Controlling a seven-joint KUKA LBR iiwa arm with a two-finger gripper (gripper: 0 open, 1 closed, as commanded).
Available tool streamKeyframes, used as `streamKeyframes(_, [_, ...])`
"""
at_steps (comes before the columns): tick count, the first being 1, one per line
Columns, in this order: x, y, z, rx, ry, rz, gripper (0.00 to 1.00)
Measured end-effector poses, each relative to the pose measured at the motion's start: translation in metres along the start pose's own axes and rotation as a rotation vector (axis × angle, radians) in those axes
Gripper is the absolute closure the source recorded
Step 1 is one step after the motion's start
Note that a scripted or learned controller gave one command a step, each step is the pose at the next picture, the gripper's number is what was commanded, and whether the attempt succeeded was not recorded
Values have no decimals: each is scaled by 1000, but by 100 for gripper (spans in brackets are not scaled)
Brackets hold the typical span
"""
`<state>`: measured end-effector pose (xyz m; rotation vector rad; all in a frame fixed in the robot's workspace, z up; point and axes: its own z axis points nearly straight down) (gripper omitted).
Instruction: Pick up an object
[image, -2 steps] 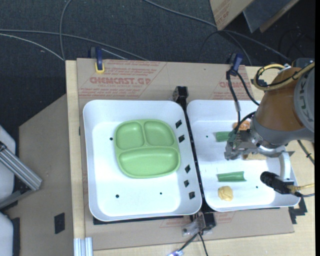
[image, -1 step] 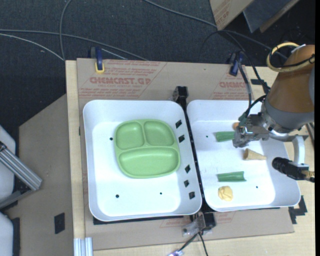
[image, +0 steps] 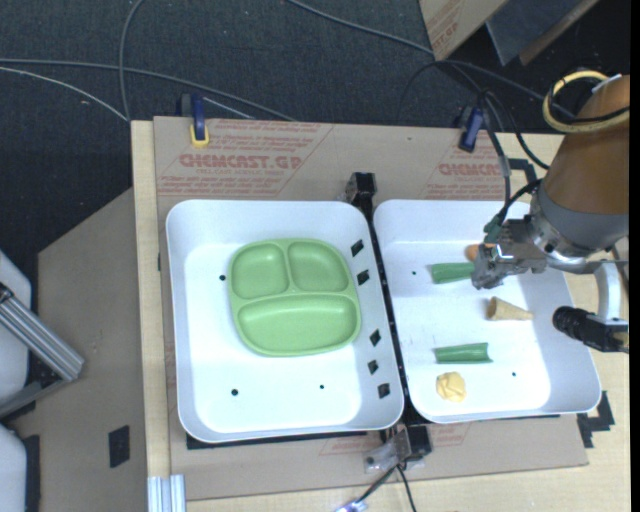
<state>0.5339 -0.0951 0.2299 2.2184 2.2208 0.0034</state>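
In the right bin (image: 560, 395) lie a green stick (image: 448, 272) at the back, a second green piece (image: 462, 352) nearer the front, a tan wedge (image: 508, 310) and a yellow lump (image: 451, 385). A small orange bit (image: 472, 253) shows beside the gripper. My gripper (image: 492, 272) hangs low over the back of this bin, just right of the green stick's end and above the tan wedge. The grey and orange arm (image: 590, 170) comes in from the right.
The left bin (image: 190, 330) holds a green divided plate (image: 294, 296). Black clips (image: 362, 186) sit along the seam between the bins. Blue clamps (image: 198, 118) pin the cardboard base at the back. Cables run over the dark floor behind.
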Motion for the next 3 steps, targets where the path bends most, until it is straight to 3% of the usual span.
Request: streamKeyframes(3, [151,73,-7,0,3,-5,100])
